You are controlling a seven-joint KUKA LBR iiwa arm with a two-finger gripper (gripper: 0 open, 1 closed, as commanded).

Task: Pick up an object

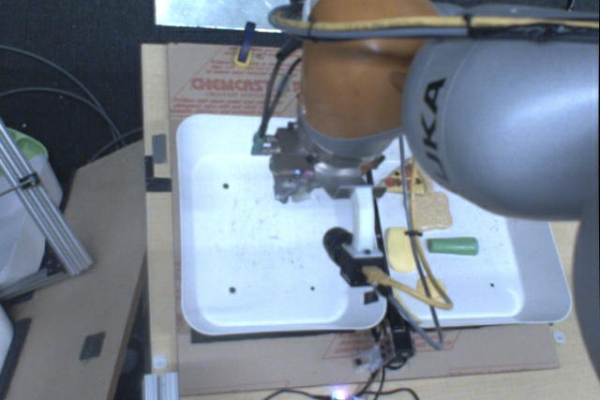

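Note:
My gripper hangs over the back right part of the left bin, under the orange wrist band. Nothing shows under it but the white floor of that bin. In the right bin lie a green cylinder, a tan rough-surfaced square piece and a pale yellow piece, all to the right of the gripper. A small orange and yellow thing peeks out behind them, partly hidden by the arm.
The big grey arm covers the back of the right bin. The left bin's floor has small dark specks. A cardboard sheet lies under both bins, with a small blue and yellow item at its far edge.

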